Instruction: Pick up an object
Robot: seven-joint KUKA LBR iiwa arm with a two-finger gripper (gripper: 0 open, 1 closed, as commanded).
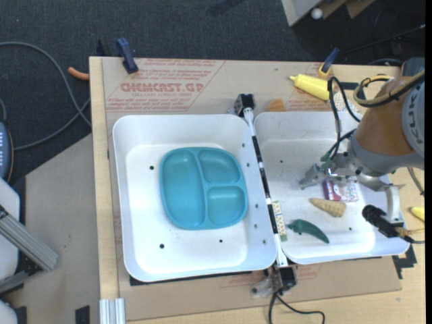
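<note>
Pincer (329, 175) sits low over the right bin (290, 144), mid-bin and toward its right side. Apart or together: cannot tell, the metal parts overlap from this angle. Nothing is visibly clamped in it.

Three loose candidates lie in that bin. The purple-and-white packet (341, 192) lies flat just beside the pincer, toward the front wall, possibly partly under the wrist. The tan cone (329, 208) lies on its side just in front of the packet, touching or nearly so; can't separate them. The green pepper (309, 229) lies apart from both, close to the front wall and near the seam between the bins. The left bin (135, 174) holds a teal divided plate (202, 186), well apart from the arm. Both bins sit on the desk (169, 86).

Handling, as a judgement:
- **Packet:** likely light, thin and soft, with a slick wrapper. It is flat on the floor, so there is little to bite, and it will probably slide or crumple. Take it across the short width.
- **Cone:** looks light and stiff and stands higher off the floor, which makes it the easiest grab. Close across the thick middle, not the tapered tip, since the taper may squirt out.
- **Pepper:** looks light, curved and smooth. Grip the fat end, because the thin tail would slip.
</note>
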